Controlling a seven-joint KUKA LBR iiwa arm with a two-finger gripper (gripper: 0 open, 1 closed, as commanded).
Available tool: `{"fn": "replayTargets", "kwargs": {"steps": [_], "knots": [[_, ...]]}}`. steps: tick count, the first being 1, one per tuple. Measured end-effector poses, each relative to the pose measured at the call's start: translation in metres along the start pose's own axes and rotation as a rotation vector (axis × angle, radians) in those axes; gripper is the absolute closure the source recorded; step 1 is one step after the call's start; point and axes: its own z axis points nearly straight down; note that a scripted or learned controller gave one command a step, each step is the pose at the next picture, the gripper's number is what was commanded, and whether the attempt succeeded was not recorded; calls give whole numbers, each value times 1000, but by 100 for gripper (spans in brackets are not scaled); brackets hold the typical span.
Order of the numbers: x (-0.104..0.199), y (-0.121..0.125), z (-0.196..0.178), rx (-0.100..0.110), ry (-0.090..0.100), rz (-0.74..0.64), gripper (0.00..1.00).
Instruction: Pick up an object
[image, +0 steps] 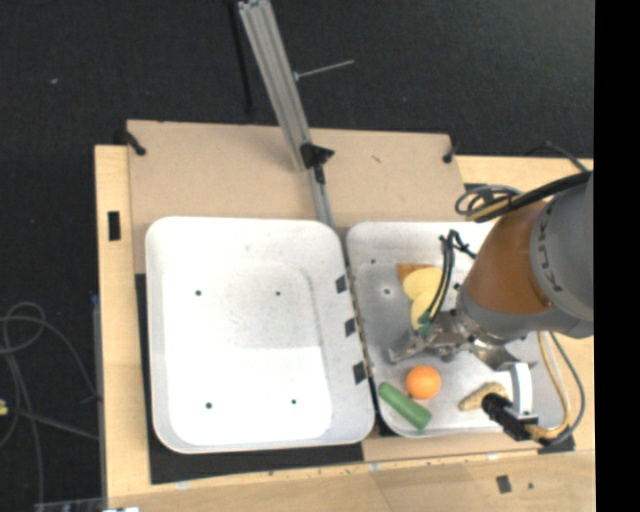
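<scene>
From above, the grey arm with its orange band (505, 268) leans in from the right over the right-hand bin (372, 250). Its gripper (425, 345) hangs low in that bin, but I cannot tell how it is set. Just below it lies an orange ball (423, 382), with a green cylinder (404, 407) beside it at the bin's front-left corner. A yellow object (422, 290) sits partly hidden behind the wrist (shape unclear), and a small tan piece (478, 397) rests toward the front right. The left bin (160, 300) sits alongside.
</scene>
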Motion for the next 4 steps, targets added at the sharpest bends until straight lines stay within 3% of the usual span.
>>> {"fn": "replayTargets", "kwargs": {"steps": [1, 4], "knots": [[0, 2, -13, -8, 2, 7, 100], [-15, 0, -173, -11, -1, -7, 100]]}}
